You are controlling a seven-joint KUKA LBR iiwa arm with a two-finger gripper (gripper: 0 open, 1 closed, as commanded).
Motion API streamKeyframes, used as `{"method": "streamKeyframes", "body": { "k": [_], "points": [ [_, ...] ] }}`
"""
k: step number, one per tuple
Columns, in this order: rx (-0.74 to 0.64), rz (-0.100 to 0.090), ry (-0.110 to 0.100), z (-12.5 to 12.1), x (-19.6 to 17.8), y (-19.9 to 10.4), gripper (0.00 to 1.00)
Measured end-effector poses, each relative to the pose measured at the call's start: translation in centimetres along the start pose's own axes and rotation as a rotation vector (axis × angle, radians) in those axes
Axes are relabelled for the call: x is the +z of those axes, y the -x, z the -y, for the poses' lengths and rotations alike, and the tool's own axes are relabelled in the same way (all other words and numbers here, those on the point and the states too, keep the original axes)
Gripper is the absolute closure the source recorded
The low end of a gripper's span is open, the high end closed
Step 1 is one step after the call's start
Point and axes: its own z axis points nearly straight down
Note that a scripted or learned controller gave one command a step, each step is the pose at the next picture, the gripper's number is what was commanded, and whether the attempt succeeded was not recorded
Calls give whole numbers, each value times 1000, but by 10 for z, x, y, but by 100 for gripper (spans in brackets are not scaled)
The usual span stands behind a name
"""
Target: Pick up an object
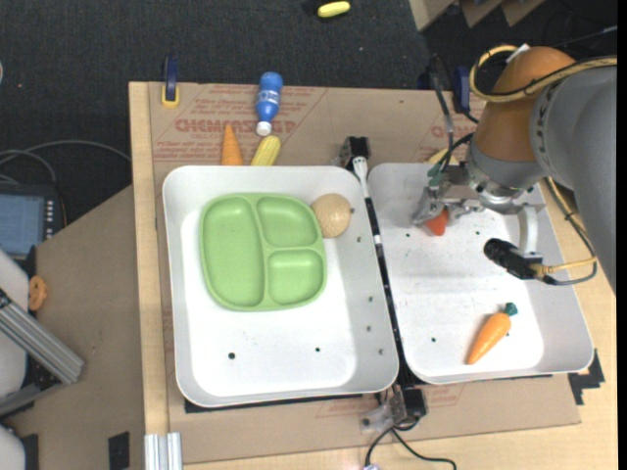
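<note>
Gripper [438,213] sits low over a small red piece [437,225], grip unclear; it looks light and rigid, best pinched across its middle.

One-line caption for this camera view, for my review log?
Claw low over the right bin by a small red item; toy carrot near the front; green divided plate in the left bin.

Your grey KUKA arm with the orange band [509,116] is reaching in from the far right, its two-finger gripper [438,213] pointing down.
</note>
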Motion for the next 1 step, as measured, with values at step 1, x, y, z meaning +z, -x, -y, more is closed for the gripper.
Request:
{"method": "streamKeyframes", "body": {
  "k": [1],
  "points": [
    [-7,-3,3,50,-95,-86,100]
  ]
}}
